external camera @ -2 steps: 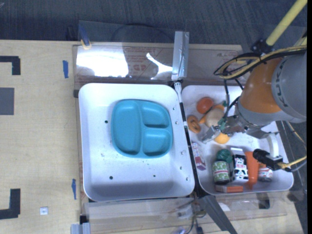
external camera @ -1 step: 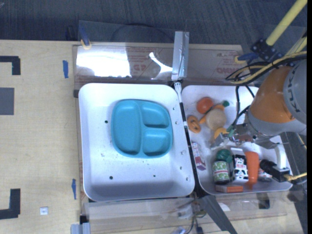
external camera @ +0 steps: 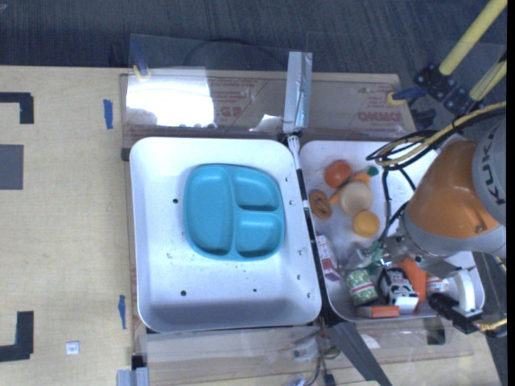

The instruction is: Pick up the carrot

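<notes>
Arm w/ orange band hangs over right bin, gripper state can't tell, poss. beside carrot; pickup not confirmed, lift left.

Two white bins: one at centre frame, one at right. One blue divided plate lies in the centre bin. One arm enters from right. One carrot, plus several small cluttered items, uncountable

The grey arm reaches in from the right, orange-banded wrist bent downward, its pincer lowered.
</notes>
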`<state>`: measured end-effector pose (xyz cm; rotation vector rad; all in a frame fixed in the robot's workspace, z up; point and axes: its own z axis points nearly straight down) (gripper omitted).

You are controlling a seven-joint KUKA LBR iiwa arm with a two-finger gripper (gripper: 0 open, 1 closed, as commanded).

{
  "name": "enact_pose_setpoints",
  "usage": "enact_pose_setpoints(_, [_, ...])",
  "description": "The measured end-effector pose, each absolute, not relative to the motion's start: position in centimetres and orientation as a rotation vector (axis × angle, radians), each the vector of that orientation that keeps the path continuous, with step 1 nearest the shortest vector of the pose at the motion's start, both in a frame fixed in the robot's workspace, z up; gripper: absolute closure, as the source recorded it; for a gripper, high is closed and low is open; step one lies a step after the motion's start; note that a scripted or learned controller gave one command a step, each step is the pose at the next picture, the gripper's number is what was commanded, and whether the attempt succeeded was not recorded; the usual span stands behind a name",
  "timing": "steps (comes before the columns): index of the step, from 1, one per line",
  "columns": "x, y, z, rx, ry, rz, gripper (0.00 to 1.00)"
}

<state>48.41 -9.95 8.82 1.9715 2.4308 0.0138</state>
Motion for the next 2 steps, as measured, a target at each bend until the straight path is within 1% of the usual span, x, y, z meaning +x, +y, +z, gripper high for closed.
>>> enact_pose_setpoints(1, [56.4, -10.4, 18.0, 2.086, 2.338, 0.009, 0.0])
enact_pose_setpoints(2, [57.9, -11.5, 8.8, 2.035, 2.385, 0.006, 0.0])
